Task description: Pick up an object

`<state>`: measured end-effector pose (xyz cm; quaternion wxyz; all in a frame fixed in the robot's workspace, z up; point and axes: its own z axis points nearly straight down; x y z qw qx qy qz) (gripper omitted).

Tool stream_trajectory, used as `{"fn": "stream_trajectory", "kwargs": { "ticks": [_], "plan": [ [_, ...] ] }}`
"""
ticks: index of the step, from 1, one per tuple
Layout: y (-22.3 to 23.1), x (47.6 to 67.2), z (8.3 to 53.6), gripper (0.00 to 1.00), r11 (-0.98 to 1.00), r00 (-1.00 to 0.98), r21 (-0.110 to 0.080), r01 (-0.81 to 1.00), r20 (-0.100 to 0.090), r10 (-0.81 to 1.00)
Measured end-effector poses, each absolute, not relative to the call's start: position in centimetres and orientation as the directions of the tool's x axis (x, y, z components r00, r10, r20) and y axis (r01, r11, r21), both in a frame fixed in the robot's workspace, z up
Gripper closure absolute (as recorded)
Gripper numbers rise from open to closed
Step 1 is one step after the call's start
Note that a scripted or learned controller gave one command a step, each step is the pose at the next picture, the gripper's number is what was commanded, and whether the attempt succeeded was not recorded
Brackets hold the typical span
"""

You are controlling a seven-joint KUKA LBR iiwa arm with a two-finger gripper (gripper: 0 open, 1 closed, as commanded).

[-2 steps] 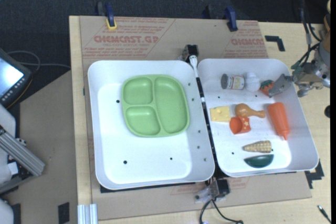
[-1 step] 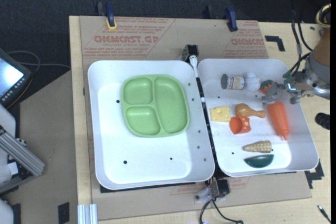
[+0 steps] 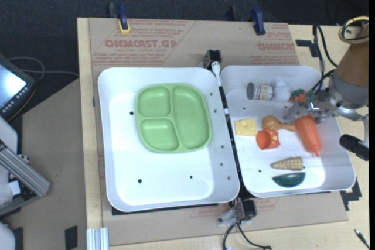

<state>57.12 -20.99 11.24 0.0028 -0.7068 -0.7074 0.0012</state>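
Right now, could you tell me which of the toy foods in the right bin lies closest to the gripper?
The orange carrot: its top sits right beside the gripper, while the cheese wedge and corn cob lie farther off.

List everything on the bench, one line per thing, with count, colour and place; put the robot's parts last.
left bin: 1, white, left half of the bench
right bin: 1, white, right half of the bench
divided plate: 1, light green, three compartments, in the left bin
small jar: 1, grey and tan, lying on its side, top of the right bin
cheese wedge: 1, yellow, left side of the right bin
red piece: 1, red, just right of the cheese wedge
tan piece: 1, tan, above the red piece
carrot: 1, orange, middle right of the right bin
corn cob: 1, pale tan, lower right bin
dark green piece: 1, dark green, below the corn cob
clamps: 2, blue, on the bench's far edge
gripper: 1, grey, over the carrot's top end
arm: 1, grey with orange band, entering from the right
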Motion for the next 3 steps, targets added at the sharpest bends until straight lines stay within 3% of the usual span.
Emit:
{"fn": "stream_trajectory", "kwargs": {
  "ticks": [1, 2, 3],
  "plan": [
    [-21.1, 57.5, 8.9, 0.00, -0.001, 0.001, 0.010, 1.000, -0.004, 1.000],
    [-21.0, 57.2, 9.6, 1.00, 0.000, 0.000, 0.002, 1.000, -0.001, 1.000],
    [-20.4, 57.1, 14.1, 1.00, 0.001, -0.001, 0.005, 1.000, -0.002, 1.000]
  ]
}}
